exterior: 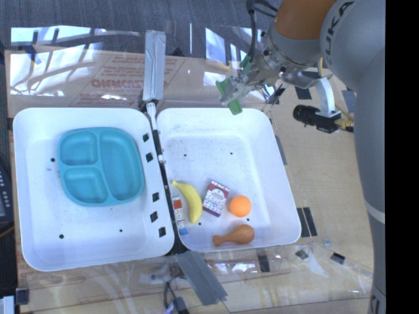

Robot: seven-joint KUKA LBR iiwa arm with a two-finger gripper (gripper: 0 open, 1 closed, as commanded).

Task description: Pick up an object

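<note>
Yellow banana (190, 201) lies curved beside the red carton (216, 197).

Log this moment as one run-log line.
gripper: above right bin's far rim, holds nothing visible | banana, orange, drumstick: in bin

The left bin (26, 195) holds a blue divided tray (101, 165) — three compartments, lying flat toward the bin's far side. Beyond that bin lies a sheet with red print (118, 77) — partly under glare.
</note>
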